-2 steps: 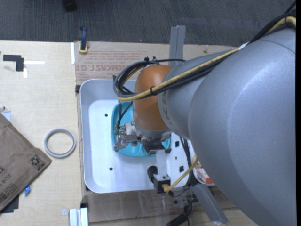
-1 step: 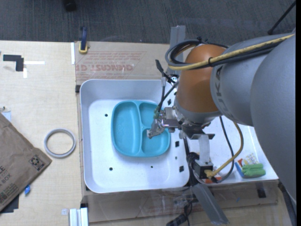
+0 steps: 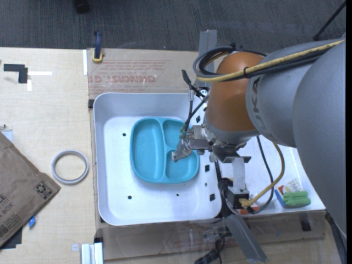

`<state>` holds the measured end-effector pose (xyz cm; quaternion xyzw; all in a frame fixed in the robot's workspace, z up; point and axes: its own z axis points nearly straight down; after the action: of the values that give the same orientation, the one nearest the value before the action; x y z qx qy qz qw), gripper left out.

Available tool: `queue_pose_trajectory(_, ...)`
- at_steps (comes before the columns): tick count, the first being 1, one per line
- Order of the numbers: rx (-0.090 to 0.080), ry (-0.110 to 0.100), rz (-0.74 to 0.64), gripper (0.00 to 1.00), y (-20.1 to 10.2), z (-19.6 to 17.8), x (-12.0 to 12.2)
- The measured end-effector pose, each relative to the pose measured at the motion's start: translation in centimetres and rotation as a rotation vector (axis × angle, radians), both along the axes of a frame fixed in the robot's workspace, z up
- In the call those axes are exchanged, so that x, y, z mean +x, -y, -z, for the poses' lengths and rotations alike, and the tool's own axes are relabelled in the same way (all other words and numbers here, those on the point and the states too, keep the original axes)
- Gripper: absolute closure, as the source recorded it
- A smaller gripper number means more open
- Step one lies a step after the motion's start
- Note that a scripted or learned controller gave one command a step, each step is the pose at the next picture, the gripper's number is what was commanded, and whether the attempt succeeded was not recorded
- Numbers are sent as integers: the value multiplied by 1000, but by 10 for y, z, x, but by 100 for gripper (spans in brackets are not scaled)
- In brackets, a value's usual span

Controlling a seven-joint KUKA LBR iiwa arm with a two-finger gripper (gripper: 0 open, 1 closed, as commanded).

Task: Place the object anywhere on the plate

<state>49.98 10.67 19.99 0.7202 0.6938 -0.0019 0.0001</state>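
Arm (image 3: 286,92) reached in from the right, bent down over the left bin (image 3: 110,191). Its claw (image 3: 181,153) hung over the blue plate's (image 3: 146,147) right side; I could not tell if it was open or shut. The green thing (image 3: 297,198) lay in the right bin (image 3: 286,209). Red print on the cardboard (image 3: 137,73) was upside down. A brown box (image 3: 16,197) said "BOX".
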Motion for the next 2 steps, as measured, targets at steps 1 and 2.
queue_pose_trajectory(1,2,-1,-169,0,21,-21,-22)
queue_pose_trajectory(2,0,-2,-167,100,22,-29,-21)
